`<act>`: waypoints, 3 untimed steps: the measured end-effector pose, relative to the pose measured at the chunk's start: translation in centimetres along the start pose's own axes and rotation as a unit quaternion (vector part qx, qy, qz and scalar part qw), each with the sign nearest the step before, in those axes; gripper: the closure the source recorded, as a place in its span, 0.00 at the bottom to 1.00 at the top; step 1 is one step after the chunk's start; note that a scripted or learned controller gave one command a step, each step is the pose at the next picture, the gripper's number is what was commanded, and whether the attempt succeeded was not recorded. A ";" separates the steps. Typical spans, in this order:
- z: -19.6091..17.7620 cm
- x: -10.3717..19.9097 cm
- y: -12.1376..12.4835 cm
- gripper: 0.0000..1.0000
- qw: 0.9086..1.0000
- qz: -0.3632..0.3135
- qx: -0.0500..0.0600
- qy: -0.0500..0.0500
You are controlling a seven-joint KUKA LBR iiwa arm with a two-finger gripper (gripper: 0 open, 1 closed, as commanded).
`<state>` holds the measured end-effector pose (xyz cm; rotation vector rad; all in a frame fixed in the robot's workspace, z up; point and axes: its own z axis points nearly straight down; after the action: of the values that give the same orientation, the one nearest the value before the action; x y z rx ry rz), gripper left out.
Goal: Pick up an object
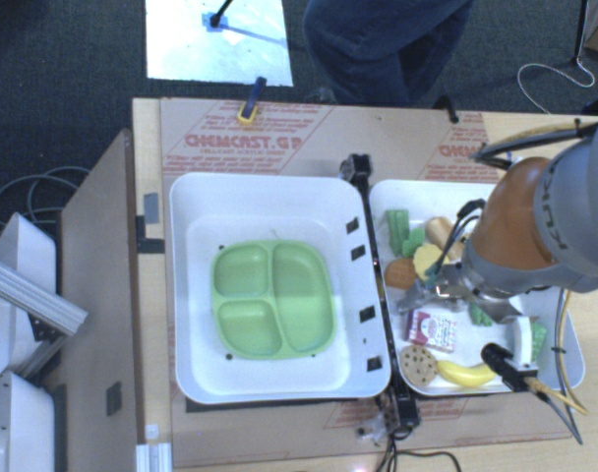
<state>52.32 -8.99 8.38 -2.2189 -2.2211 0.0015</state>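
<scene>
Looking down at the bench, we count two shallow white plastic bins side by side: the left bin (196, 214) and the right bin (380, 200). In the left bin lies one pale green moulded plastic tray (273, 298) with three compartments, smooth and rounded at its corners. The right bin holds a crowd of small toy foods: one yellow banana (464, 372) at six o'clock, one round tan cookie with dark chips (417, 364) just beside it at seven o'clock, one red-and-white printed carton (432, 330) above the cookie, one green ridged block (397, 230) at eleven o'clock, one orange rounded piece (400, 274) and one yellow rounded piece (427, 259) touching each other near the bin's centre, and one beige lump (439, 229) at twelve o'clock. A green piece (481, 314) shows partly under the arm.

The grey arm with its orange band (520, 224) covers the bin's three o'clock side. The metal gripper (429, 291) sits low among the foods, between the orange piece and the carton. We cannot tell whether it grasps anything, as cables and glare blur it.
</scene>
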 end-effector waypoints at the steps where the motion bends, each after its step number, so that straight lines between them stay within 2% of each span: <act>1: -0.2 0.4 5.8 0.00 1.000 -0.002 -0.004 -0.001; 2: 0.0 -0.7 11.4 0.00 1.000 0.001 0.006 0.001; 3: -1.1 -0.6 11.6 1.00 1.000 -0.003 0.000 -0.001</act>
<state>63.90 -9.63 9.50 -2.2143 -2.2279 0.0028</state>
